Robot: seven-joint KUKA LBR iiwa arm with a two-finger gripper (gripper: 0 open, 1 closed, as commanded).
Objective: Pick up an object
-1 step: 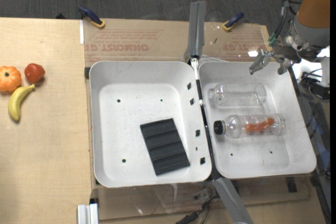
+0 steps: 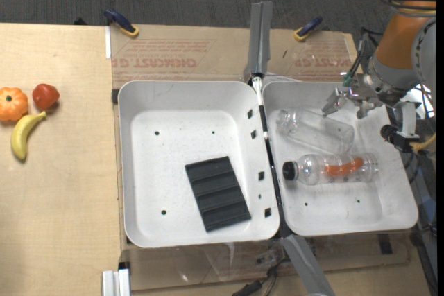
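Clear plastic bottle with orange label [image 2: 329,169] lies on its side in the right bin [image 2: 388,217], below and slightly left of the gripper [image 2: 349,102], long axis crosswise to the arm's reach, cap pointing away from the arm. A second clear bottle [image 2: 316,129] lies nearer the jaws, just below-left, tilted. Jaws appear spread, nothing between them. Arm [image 2: 402,45] enters from the right, wrist angled down over the bin's far corner. Far off, in the left bin [image 2: 139,149], a black ribbed block [image 2: 217,193].
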